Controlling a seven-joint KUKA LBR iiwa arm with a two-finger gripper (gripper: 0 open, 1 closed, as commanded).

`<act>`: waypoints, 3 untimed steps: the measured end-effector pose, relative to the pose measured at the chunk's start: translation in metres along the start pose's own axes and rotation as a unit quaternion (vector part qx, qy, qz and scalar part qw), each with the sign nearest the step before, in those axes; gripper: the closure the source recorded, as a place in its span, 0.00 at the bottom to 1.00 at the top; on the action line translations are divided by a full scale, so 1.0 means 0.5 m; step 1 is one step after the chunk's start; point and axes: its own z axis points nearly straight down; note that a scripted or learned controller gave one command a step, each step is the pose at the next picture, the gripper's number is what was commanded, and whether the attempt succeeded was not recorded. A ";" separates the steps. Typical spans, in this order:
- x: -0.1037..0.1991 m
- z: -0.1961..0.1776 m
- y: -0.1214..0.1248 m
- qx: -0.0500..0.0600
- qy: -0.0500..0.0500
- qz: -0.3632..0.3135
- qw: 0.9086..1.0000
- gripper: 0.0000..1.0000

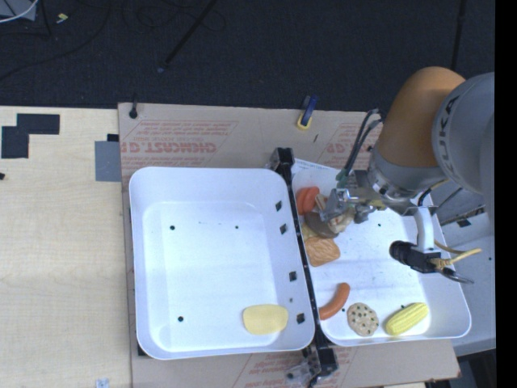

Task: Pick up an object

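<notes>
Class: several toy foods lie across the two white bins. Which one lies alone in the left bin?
The pale yellow piece, near the left bin's lower right corner. The sausage, cookie, corn cob and the rest lie in the right bin.

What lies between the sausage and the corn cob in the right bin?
In the camera view, a round cookie lies between the sausage and the corn cob, near the front wall of the right bin.

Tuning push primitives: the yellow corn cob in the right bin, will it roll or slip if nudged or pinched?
The yellow, ridged toy corn cob looks rounded and tapered, so a side nudge would probably roll it in a curve. It lies near the right white bin corner wall, which may stop it. Its glossy look suggests light, hard plastic, so it could squirt out of a pinch.
</notes>
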 end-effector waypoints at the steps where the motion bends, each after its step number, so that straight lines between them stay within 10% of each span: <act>1: 0.115 -0.021 0.096 0.000 0.000 -0.001 1.000 1.00; 2: 0.183 -0.044 0.111 0.002 0.000 0.000 1.000 1.00; 3: -0.022 -0.117 0.110 0.001 -0.002 0.005 1.000 1.00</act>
